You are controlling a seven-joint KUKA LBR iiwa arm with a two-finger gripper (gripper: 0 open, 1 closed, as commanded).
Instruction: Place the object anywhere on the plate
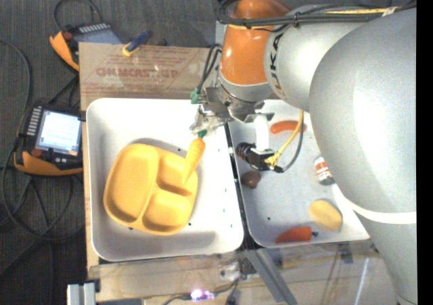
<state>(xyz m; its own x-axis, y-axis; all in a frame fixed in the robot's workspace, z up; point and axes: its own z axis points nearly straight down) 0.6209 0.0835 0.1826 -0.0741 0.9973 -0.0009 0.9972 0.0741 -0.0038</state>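
Note:
A yellow plate (145,189) with three compartments lies in the left bin (115,114). An orange toy carrot (193,160) with a green top hangs tilted over the plate's right rim, its thin end down over the upper right compartment. My gripper (202,126) is straight above the carrot's top and shut on it. The orange-banded wrist (249,47) hides most of the gripper body.
The right bin (284,202) holds a red sausage-like piece (284,126), a brown lump (252,179), a small bottle (323,170), a yellow lump (325,215) and a red piece (294,234). A cardboard sheet (142,74) lies behind the left bin. A teach pendant (51,138) sits far left.

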